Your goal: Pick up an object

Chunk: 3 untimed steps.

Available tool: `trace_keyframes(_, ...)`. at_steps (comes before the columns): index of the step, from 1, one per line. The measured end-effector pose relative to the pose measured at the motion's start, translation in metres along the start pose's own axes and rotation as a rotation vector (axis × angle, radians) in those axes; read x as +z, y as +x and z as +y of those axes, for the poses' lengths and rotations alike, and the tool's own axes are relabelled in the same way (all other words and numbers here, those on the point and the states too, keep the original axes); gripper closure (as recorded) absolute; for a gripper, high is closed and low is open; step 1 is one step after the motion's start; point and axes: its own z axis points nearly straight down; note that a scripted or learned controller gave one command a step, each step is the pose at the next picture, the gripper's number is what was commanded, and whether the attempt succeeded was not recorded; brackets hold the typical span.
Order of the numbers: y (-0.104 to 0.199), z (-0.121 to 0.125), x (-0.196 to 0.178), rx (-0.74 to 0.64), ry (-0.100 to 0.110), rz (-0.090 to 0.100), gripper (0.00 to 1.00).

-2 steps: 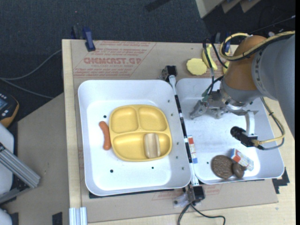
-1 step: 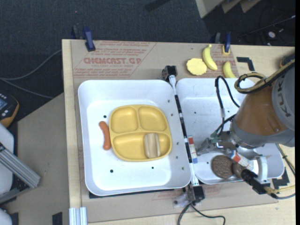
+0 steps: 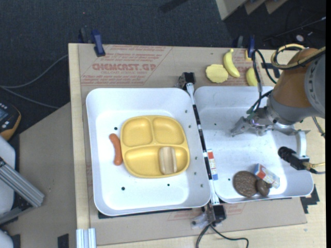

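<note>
My gripper (image 3: 252,128) hangs over the upper middle of the right bin (image 3: 222,154), open, with nothing between its fingers. Near that bin's front edge lie a round brown patty (image 3: 244,183) and, just to its right, a small red, white and blue carton (image 3: 267,175), both well below the gripper. In the left bin (image 3: 103,190) a yellow divided plate (image 3: 150,138) holds a tan bun (image 3: 167,160) in its lower right compartment. An orange-red sausage (image 3: 117,149) lies beside the plate's left rim.
A banana (image 3: 231,63) and a yellow fruit piece (image 3: 216,73) lie on the bench behind the right bin. A black cable plug (image 3: 291,158) juts over the right bin's right side. The divider (image 3: 202,143) runs between the bins.
</note>
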Motion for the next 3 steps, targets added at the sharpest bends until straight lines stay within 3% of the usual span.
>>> trace_keyframes(1,0.04,0.09,0.001,-0.007,0.0,0.005,0.0)
trace_keyframes(3,0.068,0.085,0.001,-0.001,0.011,0.006,0.0)
